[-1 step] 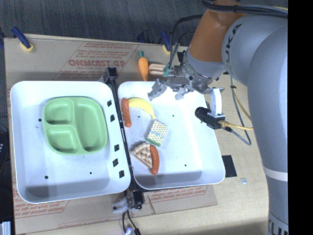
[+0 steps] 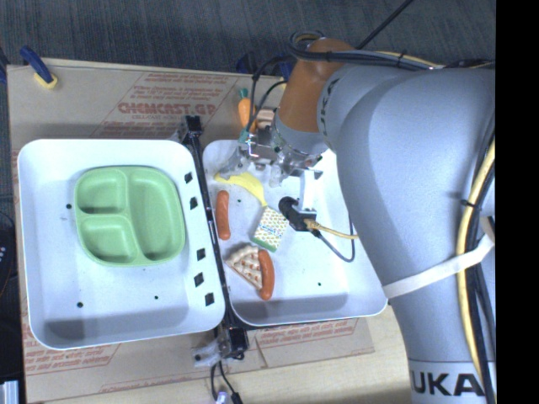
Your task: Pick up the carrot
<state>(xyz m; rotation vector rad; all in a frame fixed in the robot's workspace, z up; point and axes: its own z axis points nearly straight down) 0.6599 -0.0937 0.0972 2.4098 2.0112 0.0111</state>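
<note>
Here the carrot (image 2: 243, 110) lies on the cardboard outside the right bin (image 2: 358, 297), at its eleven o'clock corner. The gripper (image 2: 268, 151) hovers just inside; its grip I cannot tell. Reaching: next, shift toward twelve.

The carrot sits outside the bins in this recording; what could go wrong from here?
1. The carrot lies on the cardboard beyond the right bin's far rim, so a descent may strike the rim or miss it.
2. The gripper hovers just inside that bin near the banana, which it might grab or nudge instead.
3. Loose cables run beside the carrot and could snag.
</note>
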